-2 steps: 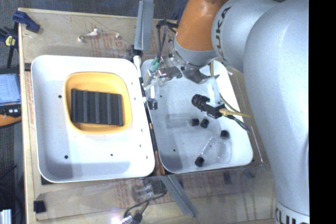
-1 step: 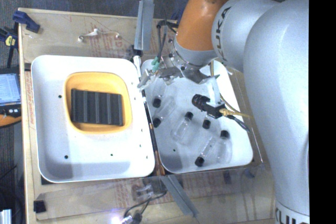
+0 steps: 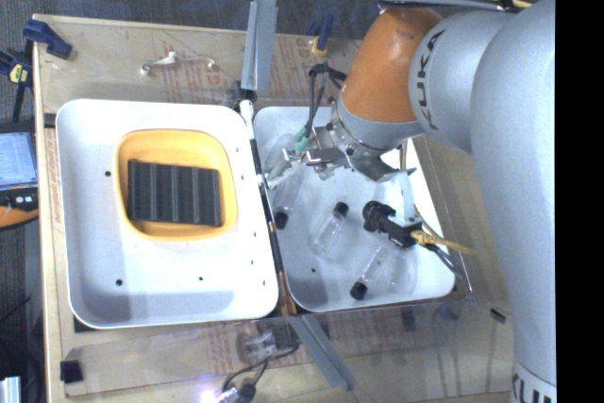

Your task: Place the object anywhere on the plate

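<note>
Yellow plate (image 3: 132,146) with the dark ribbed insert sits in the left bin (image 3: 85,278), nothing from the task on it as far as I can see. The clear vials with black caps (image 3: 330,231) are all lying in the right bin (image 3: 311,297), centre-right of the frame. My arm hangs over that bin's upper part, pincer (image 3: 316,154) down near its top left corner, but I honestly can't tell its state from here. So I'd say pick and place are both left to do.
</note>
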`<state>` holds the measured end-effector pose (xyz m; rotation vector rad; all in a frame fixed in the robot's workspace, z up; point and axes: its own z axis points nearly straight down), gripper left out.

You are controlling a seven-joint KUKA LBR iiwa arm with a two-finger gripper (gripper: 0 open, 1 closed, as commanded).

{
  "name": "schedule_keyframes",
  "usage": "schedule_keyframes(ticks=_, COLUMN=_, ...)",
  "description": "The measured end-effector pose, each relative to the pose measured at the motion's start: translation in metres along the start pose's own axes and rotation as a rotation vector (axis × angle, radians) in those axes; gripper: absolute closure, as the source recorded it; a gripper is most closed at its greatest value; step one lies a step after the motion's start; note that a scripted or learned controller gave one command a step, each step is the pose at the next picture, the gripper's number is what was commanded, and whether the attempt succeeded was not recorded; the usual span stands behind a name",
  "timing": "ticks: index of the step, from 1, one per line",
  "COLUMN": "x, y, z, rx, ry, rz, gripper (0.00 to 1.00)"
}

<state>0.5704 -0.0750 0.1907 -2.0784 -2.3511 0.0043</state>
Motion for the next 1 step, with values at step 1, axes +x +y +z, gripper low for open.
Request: schedule_keyframes(ticks=1, x=0.0623, y=0.0045, z=0.0007, rx=0.003, ry=0.000, rz=0.023, gripper=0.00)
